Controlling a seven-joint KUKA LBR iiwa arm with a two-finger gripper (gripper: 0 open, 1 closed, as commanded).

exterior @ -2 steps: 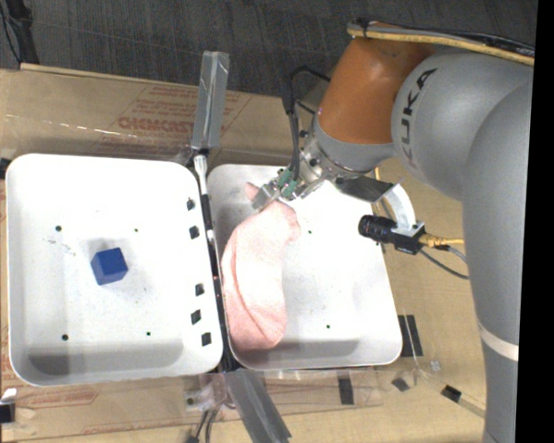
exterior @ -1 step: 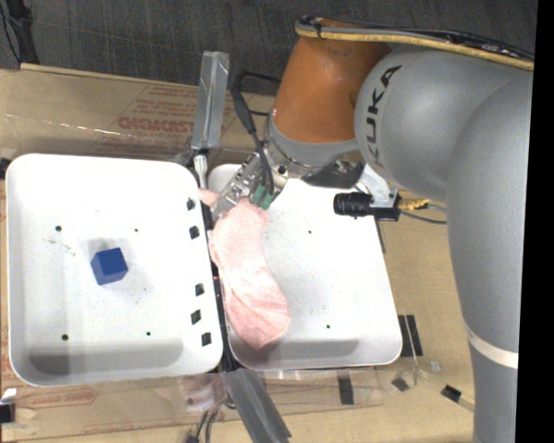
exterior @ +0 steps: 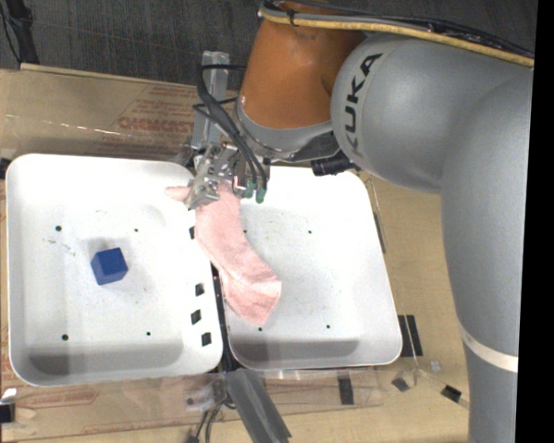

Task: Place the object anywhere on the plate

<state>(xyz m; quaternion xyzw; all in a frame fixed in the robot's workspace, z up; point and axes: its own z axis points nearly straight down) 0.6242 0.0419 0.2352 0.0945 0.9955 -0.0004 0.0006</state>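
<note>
camera view from above, at a slant. the grey arm (exterior: 431,113) with its orange band (exterior: 285,68) enters from 3 o'clock and reaches to the top of the seam between the two bins. the gripper (exterior: 219,178) sits over the upper rim where the bins meet; its fingers are closed on the upper end of a pink cloth (exterior: 238,260), which is pinched between them. the cloth hangs and trails from the gripper toward 5 o'clock, its lower end lying on the floor of the right bin (exterior: 348,275) near that bin's left wall. a blue cube (exterior: 109,265) rests on the floor of the left bin (exterior: 37,213), well apart from the cloth, toward 9 o'clock of it. both bins stand side by side on the bench (exterior: 79,104), their inner walls touching.
</note>
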